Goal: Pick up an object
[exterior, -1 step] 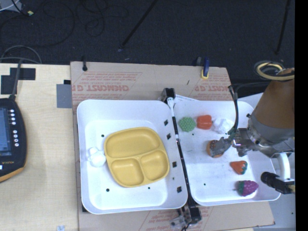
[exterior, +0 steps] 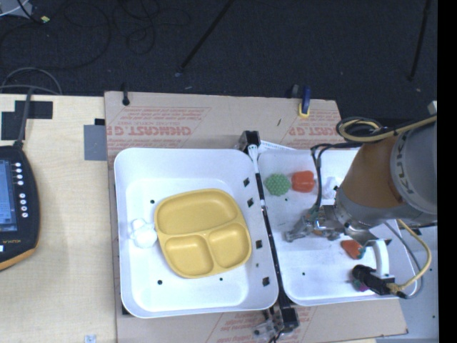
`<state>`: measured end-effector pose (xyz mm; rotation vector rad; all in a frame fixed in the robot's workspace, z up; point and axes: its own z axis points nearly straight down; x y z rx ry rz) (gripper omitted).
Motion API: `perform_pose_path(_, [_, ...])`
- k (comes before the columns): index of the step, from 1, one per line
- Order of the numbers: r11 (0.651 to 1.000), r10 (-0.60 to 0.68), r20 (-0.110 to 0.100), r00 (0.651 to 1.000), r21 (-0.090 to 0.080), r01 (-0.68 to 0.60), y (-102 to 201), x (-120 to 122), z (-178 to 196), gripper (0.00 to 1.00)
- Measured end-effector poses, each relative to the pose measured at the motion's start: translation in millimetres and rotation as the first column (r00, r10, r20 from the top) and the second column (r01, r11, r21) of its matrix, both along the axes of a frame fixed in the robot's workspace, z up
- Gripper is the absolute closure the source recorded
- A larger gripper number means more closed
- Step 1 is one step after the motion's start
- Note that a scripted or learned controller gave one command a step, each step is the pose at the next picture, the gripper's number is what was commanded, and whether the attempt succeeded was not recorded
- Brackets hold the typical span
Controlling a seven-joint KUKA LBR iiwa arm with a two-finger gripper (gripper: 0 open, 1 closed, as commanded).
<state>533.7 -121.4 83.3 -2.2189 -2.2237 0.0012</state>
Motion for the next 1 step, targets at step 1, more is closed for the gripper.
perform_pose_path(1, [1.0, 0.003, 0.003, 1.0, -0.001, -0.003, -27.0, 58.3, 4.9, 0.0])
